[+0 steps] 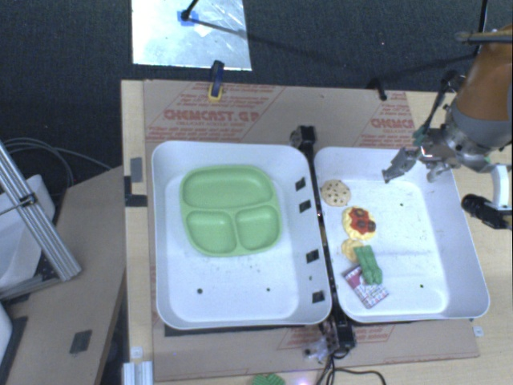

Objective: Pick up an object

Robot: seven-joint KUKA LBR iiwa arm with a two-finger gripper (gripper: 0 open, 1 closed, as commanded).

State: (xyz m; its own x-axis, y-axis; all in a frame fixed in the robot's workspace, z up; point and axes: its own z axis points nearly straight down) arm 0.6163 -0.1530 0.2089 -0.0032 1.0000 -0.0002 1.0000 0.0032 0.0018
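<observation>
In the right bin lie a round cookie, a yellow piece with red sauce on it, a green toy vegetable and a small pink packet, all along the bin's left side. My gripper hangs over the bin's far right corner, well to the right of the cookie. Its fingers are spread apart with nothing between them.
The left bin holds a green divided tray. A black clip strip runs between the two bins. A foil sheet lies on the dark floor behind the bench.
</observation>
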